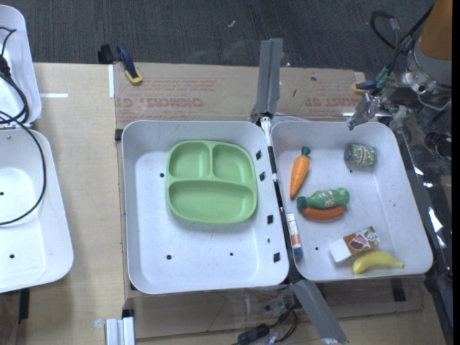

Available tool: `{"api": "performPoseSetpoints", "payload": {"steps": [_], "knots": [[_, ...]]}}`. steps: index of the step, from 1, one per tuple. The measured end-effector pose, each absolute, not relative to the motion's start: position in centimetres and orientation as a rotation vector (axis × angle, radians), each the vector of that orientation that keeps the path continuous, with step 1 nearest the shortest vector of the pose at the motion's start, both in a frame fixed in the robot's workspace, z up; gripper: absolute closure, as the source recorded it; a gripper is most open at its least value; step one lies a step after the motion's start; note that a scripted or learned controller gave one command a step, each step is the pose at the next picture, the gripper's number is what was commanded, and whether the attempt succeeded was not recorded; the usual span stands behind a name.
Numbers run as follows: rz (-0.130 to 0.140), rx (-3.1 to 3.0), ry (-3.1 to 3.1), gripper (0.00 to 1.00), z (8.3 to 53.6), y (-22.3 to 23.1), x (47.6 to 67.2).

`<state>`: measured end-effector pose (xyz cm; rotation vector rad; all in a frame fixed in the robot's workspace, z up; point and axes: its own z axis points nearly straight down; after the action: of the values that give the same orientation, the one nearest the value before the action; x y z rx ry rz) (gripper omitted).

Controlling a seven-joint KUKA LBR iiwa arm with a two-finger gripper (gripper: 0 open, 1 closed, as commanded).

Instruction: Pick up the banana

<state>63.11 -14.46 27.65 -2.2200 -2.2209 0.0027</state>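
Banana lies in right bin's near corner beside a carton, label unreadable. Hand, state indiscernible, hangs over the bin's far rim.

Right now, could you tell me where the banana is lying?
The banana lies in the right bin, at its front right corner, beside the small carton.

Yellow banana; orange carrot, green top; green bottle; pale green plate; white bins.
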Motion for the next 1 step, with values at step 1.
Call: {"api": "performPoseSetpoints", "payload": {"steps": [1], "knots": [[0.002,-1.842,-2.543,0.0,12.4,-15.9,60.8]]}}
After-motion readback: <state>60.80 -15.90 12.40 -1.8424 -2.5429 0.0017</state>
